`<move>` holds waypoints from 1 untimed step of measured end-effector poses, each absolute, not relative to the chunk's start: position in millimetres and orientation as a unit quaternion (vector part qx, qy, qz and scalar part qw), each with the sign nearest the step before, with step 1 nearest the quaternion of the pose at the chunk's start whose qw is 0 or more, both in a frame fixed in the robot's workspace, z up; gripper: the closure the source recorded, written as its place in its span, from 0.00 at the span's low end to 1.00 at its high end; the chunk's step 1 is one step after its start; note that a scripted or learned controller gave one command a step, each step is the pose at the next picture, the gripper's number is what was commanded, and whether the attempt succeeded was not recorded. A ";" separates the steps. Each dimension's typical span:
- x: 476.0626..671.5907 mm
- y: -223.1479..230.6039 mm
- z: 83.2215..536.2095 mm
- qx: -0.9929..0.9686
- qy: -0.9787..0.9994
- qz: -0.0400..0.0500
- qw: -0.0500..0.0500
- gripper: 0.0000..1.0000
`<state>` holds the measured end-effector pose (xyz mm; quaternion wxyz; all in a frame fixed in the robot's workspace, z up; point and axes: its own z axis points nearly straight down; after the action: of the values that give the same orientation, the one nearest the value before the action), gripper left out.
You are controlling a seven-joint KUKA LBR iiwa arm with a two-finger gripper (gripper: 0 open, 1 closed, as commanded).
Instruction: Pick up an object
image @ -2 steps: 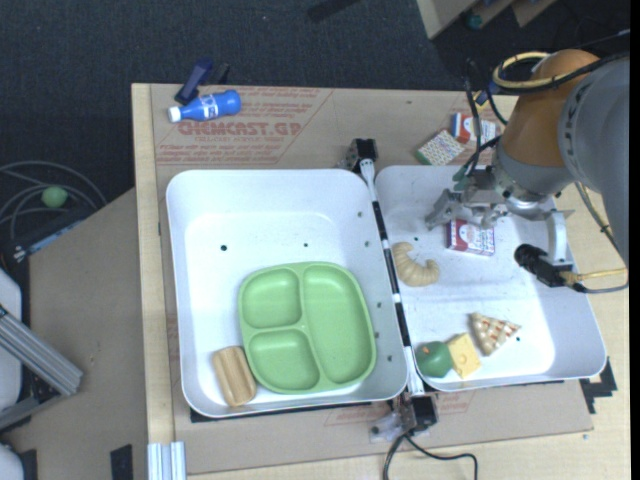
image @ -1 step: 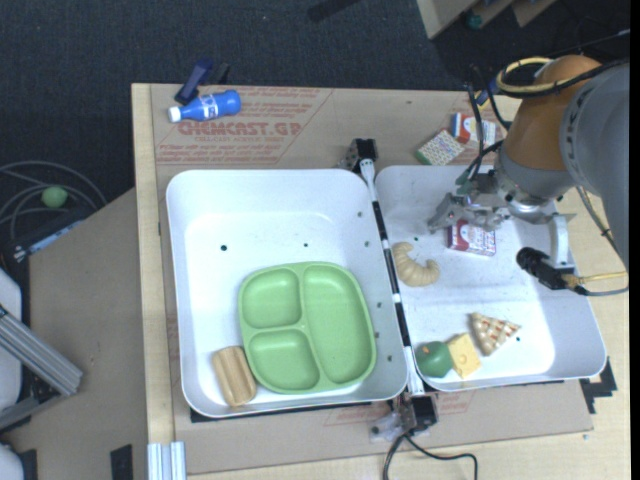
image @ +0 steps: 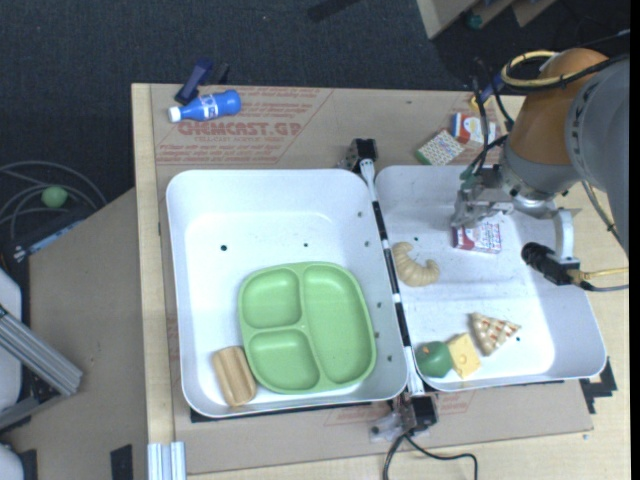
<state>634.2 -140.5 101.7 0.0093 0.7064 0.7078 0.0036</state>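
My gripper (image: pixel 471 216) hangs low in the back of the right bin (image: pixel 455 303), directly over the left end of a small red-and-white packet (image: pixel 487 237) and seemingly touching it. The packet lies flat on the bin floor. A tan croissant (image: pixel 414 265) sits to the left of it near the bin's divider. Toward the front lie a pizza-slice toy (image: pixel 494 332), a yellow cheese wedge (image: pixel 463 354) and a green round piece (image: pixel 434 360). The grey arm with its orange band (image: pixel 545 118) comes in from the upper right.
The left bin (image: pixel 250 218) holds a green divided plate (image: pixel 303 325) and a tan block (image: pixel 233 375) at its front left. On the bench behind the bins lie a blue-and-white bottle (image: pixel 205 106) and a small printed card (image: pixel 440 148). A black cable fitting (image: pixel 545 261) juts beside the packet.
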 end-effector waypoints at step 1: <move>633.9 -140.3 101.2 0.706 0.708 0.003 0.009 0.00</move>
<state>633.9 -140.3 101.2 0.0087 0.7064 0.7078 0.0033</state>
